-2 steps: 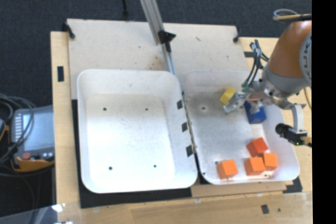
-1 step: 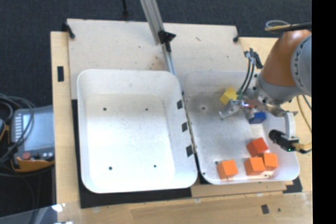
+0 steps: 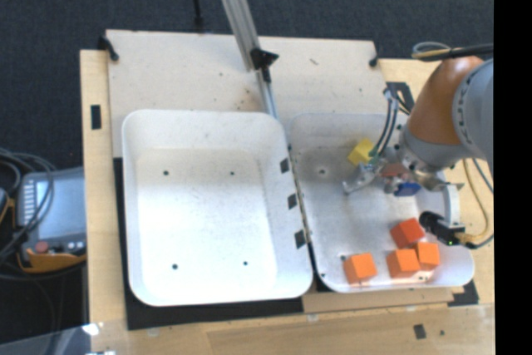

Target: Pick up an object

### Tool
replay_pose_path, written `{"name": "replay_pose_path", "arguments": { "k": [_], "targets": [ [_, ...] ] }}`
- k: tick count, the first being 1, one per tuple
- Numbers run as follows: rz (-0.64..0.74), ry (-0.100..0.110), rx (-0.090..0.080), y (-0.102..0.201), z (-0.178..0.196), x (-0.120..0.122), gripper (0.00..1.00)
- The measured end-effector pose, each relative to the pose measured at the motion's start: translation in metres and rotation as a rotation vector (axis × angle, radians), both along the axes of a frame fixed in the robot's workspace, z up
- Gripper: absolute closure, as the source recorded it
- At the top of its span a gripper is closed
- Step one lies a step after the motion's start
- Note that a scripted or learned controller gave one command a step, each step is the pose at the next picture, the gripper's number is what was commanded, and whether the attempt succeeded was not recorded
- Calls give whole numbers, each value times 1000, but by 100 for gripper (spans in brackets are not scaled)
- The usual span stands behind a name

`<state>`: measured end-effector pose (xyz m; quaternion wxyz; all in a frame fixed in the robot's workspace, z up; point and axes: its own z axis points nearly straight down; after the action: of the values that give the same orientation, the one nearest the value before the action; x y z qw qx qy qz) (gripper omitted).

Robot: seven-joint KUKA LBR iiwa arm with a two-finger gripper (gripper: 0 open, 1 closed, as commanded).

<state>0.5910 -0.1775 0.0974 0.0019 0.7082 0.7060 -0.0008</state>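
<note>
We see small yellow block [image 3: 362, 152] just beside silver two-finger gripper [image 3: 359, 181] in right white bin [image 3: 332, 262]; jaw state unclear.

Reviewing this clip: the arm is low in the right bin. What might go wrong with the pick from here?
The gripper sits just below the yellow block, not visibly around it, so closing may grab nothing or nudge it. The orange blocks cluster tightly near the right bin edge, making any later single grasp awkward.

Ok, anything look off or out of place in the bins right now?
Nothing stands out. The orange blocks cluster at the right bin's near end, one apart from the rest, and a yellow block lies beside the gripper. Nothing has spilled onto the bench.
</note>
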Motion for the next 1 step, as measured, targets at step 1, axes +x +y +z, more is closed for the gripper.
{"name": "replay_pose_path", "arguments": {
  "k": [1],
  "targets": [
    [-4, -5, 2, 0, 12, 1, 100]
  ]
}}
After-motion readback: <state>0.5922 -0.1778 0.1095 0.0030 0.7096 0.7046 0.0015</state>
